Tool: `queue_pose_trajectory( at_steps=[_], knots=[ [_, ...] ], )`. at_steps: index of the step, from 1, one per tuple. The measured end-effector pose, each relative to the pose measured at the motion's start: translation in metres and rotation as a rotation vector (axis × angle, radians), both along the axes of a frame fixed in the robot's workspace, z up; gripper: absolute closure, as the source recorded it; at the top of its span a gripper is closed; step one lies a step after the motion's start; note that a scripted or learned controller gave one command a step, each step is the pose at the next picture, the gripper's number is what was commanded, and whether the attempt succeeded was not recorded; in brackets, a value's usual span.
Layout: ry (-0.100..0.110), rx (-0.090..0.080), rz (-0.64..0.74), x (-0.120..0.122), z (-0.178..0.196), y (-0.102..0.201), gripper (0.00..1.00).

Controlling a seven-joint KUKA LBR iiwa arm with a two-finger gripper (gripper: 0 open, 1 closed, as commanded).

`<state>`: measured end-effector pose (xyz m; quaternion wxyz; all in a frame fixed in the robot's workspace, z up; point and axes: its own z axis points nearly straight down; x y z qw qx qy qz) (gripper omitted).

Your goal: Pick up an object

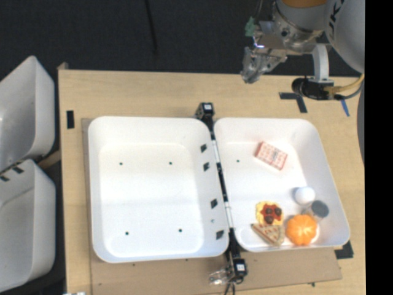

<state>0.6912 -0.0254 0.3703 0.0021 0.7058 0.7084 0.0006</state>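
Observation:
My gripper (252, 66) hangs high above the bench's far edge, beyond the right bin (245, 140), with nothing visible between its fingers. In the right bin lie a pink patterned box (271, 155), a white ball (303, 195), a dark grey disc (319, 209), an orange fruit (301, 229), a yellow piece with red berries (269, 212) and a tan wedge (268, 233). All of these sit in the near right part of the bin, except the box nearer its middle.
The left bin (98, 165) adjoins the right one along a clipped seam (218, 183). A black cable mount (316, 88) lies on the bench at the back right. White housings (21, 165) stand past the bench's left edge.

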Motion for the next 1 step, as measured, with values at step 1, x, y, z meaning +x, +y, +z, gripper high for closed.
queue_pose_trajectory(
  at_steps=[1],
  knots=[
    [-0.003,0.002,0.004,-0.0015,0.0526,0.0794,1.0]
  ],
)
